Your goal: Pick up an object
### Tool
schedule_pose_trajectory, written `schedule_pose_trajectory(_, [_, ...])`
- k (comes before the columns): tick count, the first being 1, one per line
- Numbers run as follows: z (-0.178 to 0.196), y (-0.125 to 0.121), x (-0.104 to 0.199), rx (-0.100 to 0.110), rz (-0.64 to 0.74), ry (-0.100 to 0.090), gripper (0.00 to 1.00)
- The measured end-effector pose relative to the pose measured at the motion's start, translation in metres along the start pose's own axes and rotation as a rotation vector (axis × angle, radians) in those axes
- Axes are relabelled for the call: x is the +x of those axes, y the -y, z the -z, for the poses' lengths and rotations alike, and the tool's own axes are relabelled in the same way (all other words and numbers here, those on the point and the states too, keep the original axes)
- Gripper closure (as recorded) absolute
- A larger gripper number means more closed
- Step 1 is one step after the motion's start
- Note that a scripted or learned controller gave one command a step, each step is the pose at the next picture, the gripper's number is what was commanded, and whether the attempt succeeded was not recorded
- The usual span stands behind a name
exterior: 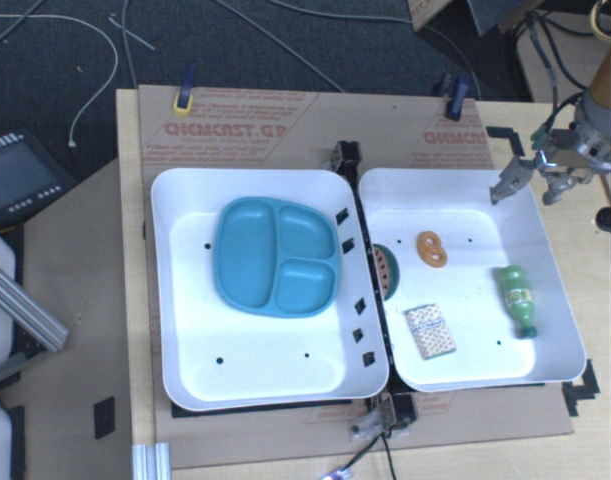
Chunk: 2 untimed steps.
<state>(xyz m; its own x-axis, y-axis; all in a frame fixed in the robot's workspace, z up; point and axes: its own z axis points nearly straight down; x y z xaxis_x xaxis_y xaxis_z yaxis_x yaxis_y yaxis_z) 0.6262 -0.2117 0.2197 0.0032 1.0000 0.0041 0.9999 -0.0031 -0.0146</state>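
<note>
Above the right white plastic bin's (pixel 505 223) far corner hangs the claw (pixel 532 182), fingers spread wide and holding nothing, well apart from the green plastic bottle (pixel 518 301).

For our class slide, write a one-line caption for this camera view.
Open gripper hovers over the right bin's far corner; pretzel, green bottle, patterned packet inside; blue plate left.

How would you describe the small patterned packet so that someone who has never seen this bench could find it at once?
Start at the right bin of the two white bins. The patterned packet lies flat near its front edge, left of the green bottle and in front of the pretzel. It is the one flat rectangular thing there, pale with a fine checked print, while its neighbours are rounded and plain in colour.
</note>
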Motion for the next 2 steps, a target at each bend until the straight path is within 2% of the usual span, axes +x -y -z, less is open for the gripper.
schedule_pose_trajectory(1, [0.009,-0.003,0.001,-0.014,0.004,0.004,0.0])
schedule_pose_trajectory(2, [-0.05,0.002,0.008,-0.008,0.004,0.001,0.0])
